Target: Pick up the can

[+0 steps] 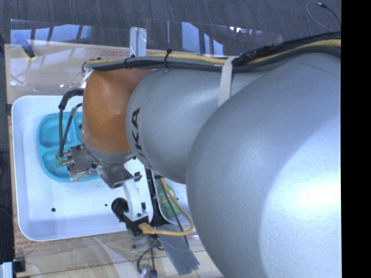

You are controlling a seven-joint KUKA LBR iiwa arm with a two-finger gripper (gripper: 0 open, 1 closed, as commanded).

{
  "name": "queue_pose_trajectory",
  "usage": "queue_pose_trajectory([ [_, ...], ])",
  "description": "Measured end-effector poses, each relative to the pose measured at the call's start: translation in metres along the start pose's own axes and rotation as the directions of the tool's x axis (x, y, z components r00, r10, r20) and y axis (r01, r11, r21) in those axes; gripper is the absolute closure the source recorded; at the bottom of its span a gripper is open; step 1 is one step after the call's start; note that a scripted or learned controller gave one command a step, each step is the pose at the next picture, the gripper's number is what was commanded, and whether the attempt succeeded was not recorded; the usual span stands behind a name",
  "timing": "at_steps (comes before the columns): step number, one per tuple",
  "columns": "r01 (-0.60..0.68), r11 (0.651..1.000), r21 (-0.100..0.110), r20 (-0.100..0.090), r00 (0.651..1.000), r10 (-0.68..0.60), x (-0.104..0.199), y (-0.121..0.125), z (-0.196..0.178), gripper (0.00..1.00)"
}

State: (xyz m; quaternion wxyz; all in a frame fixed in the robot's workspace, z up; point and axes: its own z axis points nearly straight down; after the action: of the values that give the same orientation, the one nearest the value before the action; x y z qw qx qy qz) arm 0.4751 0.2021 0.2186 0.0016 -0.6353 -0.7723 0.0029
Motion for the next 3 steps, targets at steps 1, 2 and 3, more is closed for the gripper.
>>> queue_pose_trajectory([
  [1,0.005,1.0,0.003,0.001,1.0,-0.005,0.0,0.0,-0.009,1.0],
  [2,-0.273,0.962,-0.004,-0.002,0.962,0.273,-0.012,-0.002,-0.032,1.0],
  [3,-0.265,0.964,-0.002,-0.001,0.964,0.265,-0.011,-0.001,-0.041,1.0],
])
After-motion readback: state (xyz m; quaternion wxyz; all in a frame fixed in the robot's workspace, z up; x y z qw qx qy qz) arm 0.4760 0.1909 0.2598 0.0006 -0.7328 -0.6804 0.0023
